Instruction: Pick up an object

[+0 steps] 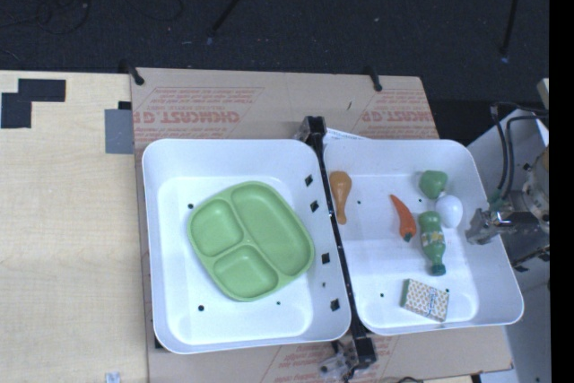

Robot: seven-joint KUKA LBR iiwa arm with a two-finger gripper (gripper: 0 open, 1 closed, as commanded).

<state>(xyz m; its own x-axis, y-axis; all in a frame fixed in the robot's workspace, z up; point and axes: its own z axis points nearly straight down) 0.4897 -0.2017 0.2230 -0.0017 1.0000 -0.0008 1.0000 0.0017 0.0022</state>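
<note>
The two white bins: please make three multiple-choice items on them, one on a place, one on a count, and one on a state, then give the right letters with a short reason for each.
1. Where does the green divided plate lie?
A. in the left bin
B. in the right bin
C. on the cardboard behind the bins

2. How many compartments does the plate have?
A. two
B. three
C. five

3. How does the green bottle rest?
A. standing upright
B. lying on its side
C. leaning on the plate

Answers:
1 A, the plate lies flat on the left bin's floor.
2 B, ridges divide it into one large and two smaller sections.
3 B, the bottle lies lengthwise on the right bin's floor, between the orange carrot and the gripper at that bin's right rim.
</note>
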